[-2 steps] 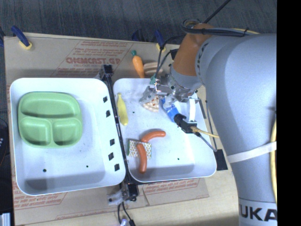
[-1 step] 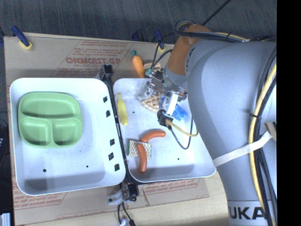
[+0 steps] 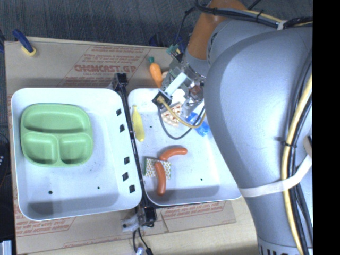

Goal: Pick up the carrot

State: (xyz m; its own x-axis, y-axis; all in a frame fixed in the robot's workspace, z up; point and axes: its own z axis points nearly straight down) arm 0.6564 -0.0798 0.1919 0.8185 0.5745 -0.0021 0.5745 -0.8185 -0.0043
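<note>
The carrot (image 3: 155,74) is small and orange with a green top. It lies on the cardboard just behind the far rim of the right bin (image 3: 212,187), near that bin's far left corner. My gripper (image 3: 187,106) hangs low over the far part of the right bin, a little to the right of the carrot and nearer than it. The wrist and its bracket hide the tip. Nothing from the bin shows in its grasp.
The right bin holds a yellow banana-like piece (image 3: 138,124), two red sausages (image 3: 173,152) (image 3: 161,183), a patterned square (image 3: 162,168), a striped beige piece (image 3: 170,116) and a blue piece (image 3: 202,127) by the gripper. A green divided plate (image 3: 56,134) lies in the left bin (image 3: 32,206).
</note>
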